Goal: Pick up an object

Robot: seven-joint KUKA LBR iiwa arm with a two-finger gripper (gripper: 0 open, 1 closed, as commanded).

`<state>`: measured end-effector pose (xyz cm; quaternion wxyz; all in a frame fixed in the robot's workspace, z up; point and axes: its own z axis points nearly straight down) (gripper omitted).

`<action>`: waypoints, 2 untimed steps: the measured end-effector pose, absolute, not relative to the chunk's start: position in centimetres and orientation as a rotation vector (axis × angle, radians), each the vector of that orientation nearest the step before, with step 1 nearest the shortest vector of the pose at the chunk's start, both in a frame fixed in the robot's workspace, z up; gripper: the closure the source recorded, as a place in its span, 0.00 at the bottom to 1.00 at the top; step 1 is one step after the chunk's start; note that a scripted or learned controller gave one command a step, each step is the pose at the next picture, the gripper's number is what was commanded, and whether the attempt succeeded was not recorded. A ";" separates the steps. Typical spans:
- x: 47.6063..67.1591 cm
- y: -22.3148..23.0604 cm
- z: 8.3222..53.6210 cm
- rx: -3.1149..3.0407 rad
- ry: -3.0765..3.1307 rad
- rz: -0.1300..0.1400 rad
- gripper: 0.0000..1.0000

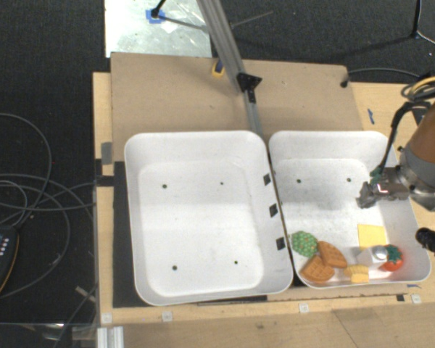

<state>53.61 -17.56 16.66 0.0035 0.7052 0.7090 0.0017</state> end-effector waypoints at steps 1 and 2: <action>52.8 -17.7 22.3 2.211 2.222 0.005 1.00; 52.9 -18.0 28.8 2.209 2.221 0.007 1.00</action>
